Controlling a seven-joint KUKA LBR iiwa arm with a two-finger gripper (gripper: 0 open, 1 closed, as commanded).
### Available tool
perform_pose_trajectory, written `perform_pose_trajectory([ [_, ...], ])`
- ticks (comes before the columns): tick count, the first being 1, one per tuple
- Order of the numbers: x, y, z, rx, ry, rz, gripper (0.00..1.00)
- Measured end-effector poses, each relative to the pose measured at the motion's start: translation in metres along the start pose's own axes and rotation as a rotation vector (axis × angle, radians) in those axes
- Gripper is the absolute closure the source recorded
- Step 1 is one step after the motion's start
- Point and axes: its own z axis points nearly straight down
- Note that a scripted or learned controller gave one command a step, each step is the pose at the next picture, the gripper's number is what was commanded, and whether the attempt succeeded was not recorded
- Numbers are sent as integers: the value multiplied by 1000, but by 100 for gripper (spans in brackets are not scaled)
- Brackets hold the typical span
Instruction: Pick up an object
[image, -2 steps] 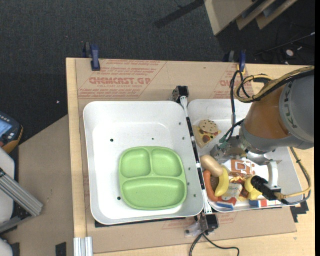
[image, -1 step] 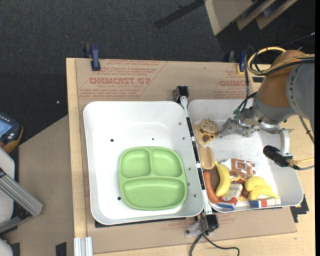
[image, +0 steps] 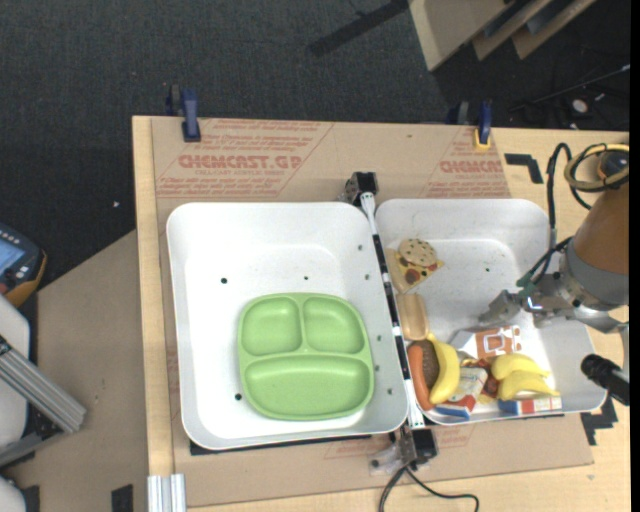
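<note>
The right bin (image: 470, 215) holds several toy foods. A chocolate-chip cookie (image: 418, 258) lies near its back left, with a tan bun (image: 412, 316) below it. Along the front are an orange carrot (image: 419, 378), a banana (image: 446, 368), a brown piece (image: 428, 362), an orange-and-white carton (image: 497, 343) and a yellow banana bunch (image: 523, 373). My gripper (image: 503, 307) hangs over the middle right of this bin, just behind the carton and apart from the cookie. Nothing shows in its grasp.
A green divided plate (image: 303, 355) lies in the left bin (image: 200, 300). The arm's orange band (image: 606, 238) and grey wrist (image: 585, 295) overhang the right bin's right rim. A black clip (image: 361, 185) sits where the bins meet. Cables (image: 590, 165) lie at the far right.
</note>
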Motion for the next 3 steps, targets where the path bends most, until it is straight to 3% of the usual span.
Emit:
perform_pose_trajectory([
  [1,53,-24,36,-22,-8,-9,0],
  [2,58,-13,39,-16,-10,-4,0],
  [3,61,-15,32,-10,-2,-7,100],
])
